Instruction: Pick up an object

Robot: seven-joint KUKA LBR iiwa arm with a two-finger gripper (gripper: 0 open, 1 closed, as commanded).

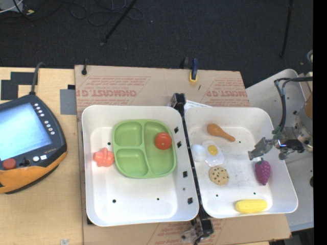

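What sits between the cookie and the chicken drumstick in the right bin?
A fried egg lies between the cookie and the drumstick, seen from the overhead camera.

This is a robotics lab. A teach pendant (pixel 28 137) with a lit screen lies on the worktop (pixel 30 208), clamps (pixel 193 71) pin cardboard sheets (pixel 153 88) under two white bins (pixel 94 188), and cables (pixel 97 6) trail over dark carpet (pixel 214 29).
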